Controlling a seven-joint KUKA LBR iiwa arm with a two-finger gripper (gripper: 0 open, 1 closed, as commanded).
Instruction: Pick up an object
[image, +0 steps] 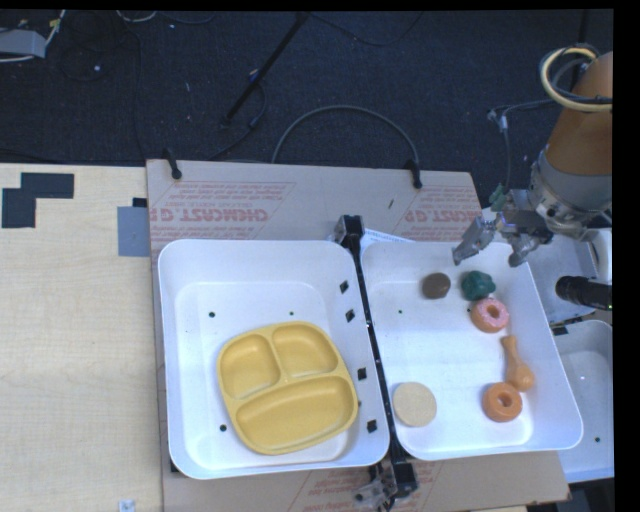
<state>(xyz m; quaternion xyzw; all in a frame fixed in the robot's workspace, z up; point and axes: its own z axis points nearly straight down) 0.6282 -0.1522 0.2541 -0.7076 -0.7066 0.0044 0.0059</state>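
Observation:
The right bin (450, 440) holds several small things: a brown round piece (435, 286), a dark green lump (478, 285), a pink frosted doughnut (490, 316), an orange bone-shaped piece (516, 364), an orange doughnut (502, 402) and a pale round cookie (414, 405). My gripper (495, 247) hangs open above the bin's far right corner, its two grey fingers spread apart with nothing between them. It sits just above and behind the green lump, apart from it.
The left bin (190, 300) bears a yellow divided plate (288, 385). A black divider (362, 330) runs between the two bins. Cardboard lies under both bins, and a wooden bench surface (70, 350) stretches to the left. Cables run across the dark floor behind.

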